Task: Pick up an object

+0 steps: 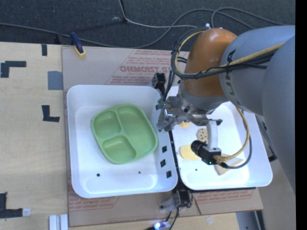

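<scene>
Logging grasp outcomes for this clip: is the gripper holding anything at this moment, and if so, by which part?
Cannot be told. The gripper sits under the wrist, over the divide between the bins, hiding whatever is at its tips. The green tray lies untouched.

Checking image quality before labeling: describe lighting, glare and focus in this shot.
Camera view: even, soft light; the green tray is sharp with faint shadows; mild sheen on the arm's orange band; the grey arm close to the lens looks soft; small items under the arm in the right bin are hard to identify.

Robotics lab bench: grey-and-orange arm reaching over two white bins, which are sitting on printed cardboard; cables trailing across dark carpet; tape markers showing on the plywood.
</scene>
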Available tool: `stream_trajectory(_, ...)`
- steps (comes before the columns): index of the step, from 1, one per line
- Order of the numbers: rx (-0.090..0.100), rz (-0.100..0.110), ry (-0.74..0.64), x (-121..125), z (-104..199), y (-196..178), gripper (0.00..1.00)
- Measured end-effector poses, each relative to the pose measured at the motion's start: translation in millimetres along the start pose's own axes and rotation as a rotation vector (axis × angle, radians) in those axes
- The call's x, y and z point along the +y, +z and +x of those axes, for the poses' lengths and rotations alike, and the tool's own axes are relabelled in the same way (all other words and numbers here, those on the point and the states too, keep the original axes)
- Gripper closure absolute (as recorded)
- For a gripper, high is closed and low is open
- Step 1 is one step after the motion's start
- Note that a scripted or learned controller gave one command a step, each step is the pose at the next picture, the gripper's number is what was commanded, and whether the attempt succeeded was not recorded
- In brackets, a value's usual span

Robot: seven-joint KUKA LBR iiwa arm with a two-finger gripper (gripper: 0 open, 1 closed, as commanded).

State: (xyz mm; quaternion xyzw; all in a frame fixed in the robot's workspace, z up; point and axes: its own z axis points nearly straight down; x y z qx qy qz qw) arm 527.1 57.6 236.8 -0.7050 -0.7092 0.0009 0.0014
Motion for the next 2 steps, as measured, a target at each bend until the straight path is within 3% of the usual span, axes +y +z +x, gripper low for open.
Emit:
stream_trajectory(1, 0.000, -0.001, -0.001, -0.9, 44.9, 0.0, 1.00)
stream_trajectory(2, -0.001, -0.001, 0.003, -0.8, 42.3, 0.0, 0.00)
